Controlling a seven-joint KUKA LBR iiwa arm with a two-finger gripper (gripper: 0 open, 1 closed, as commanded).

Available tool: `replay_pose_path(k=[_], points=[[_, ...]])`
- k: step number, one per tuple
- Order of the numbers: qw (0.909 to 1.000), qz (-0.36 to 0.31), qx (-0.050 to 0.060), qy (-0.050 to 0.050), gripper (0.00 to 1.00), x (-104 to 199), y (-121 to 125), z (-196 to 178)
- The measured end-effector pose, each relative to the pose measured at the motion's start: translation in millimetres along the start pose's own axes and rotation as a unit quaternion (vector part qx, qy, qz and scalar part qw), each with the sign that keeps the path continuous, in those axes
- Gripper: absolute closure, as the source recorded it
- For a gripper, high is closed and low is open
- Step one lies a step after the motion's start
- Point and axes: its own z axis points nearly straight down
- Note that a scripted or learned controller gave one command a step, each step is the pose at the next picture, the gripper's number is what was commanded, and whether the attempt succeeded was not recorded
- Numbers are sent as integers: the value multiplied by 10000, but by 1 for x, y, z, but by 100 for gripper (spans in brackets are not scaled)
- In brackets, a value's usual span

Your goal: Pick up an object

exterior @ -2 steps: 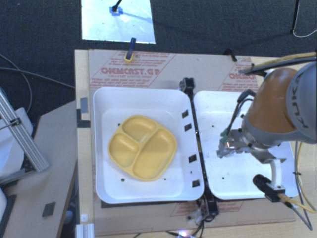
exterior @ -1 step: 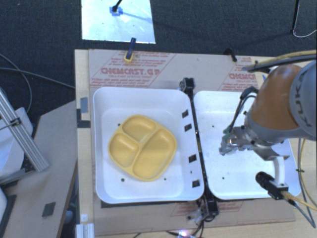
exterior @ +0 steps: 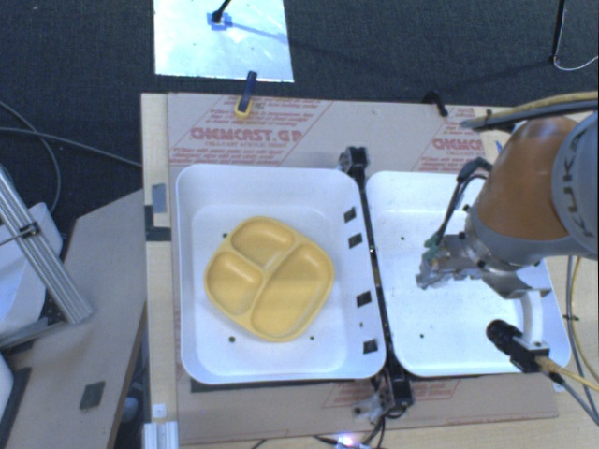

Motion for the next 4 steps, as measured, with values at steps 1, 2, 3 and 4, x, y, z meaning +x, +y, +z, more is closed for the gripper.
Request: replay_pose_path(k=[1, 2, 3, 4], points=[[10000, -20, -13, 3, 100, 0, 1, -10], [10000, 11, 40, 4, 100, 42, -3, 23], [10000, 21, -47, -20, 100, 13, 98, -43], [9999, 53, 85, 5, 100, 14, 8, 25]])
